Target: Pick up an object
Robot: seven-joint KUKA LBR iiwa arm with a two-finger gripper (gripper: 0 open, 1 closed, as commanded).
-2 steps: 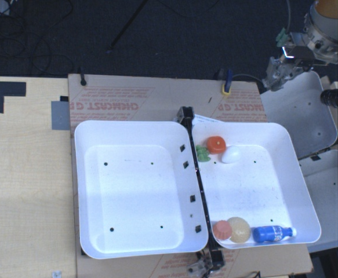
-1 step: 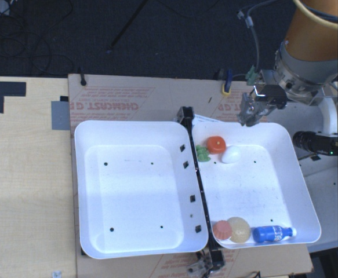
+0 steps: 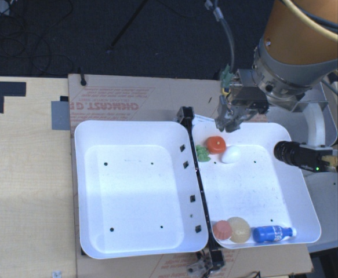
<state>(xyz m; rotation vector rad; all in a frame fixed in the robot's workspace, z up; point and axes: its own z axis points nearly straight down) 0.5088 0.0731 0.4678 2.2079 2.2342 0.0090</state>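
Objects sit in the right bin [image 3: 299, 181] in two small clusters. At the far end, close under the gripper [image 3: 229, 122]: a round orange-red piece [image 3: 216, 144] with a glossy top, a knobbly green lump [image 3: 203, 152] touching its left side against the divider, and a smooth white egg shape [image 3: 231, 154] just to its right. At the near edge: a flat pink disc [image 3: 222, 230], a pale tan ball [image 3: 239, 229] touching it, and a blue plastic bottle [image 3: 272, 234] with a white cap, lying on its side beside the ball.

Gripper now: dark metal, hanging over the far rim of the right bin, tips just above and behind the orange-red piece. Whether the fingers are spread or closed, I cannot tell; they read as one dark mass from this angle. Nothing is visible between them, and they do not appear to touch any object.

Above it, the grey wrist and the broad orange band [image 3: 302, 16] of the arm, coming in from the right.

Left bin [image 3: 82, 184]: smooth white plastic, shallow, rounded corners, a few small dark holes in its floor. Both bins rest on brown printed cardboard [image 3: 128, 100], on a pale wooden bench [image 3: 24, 178].
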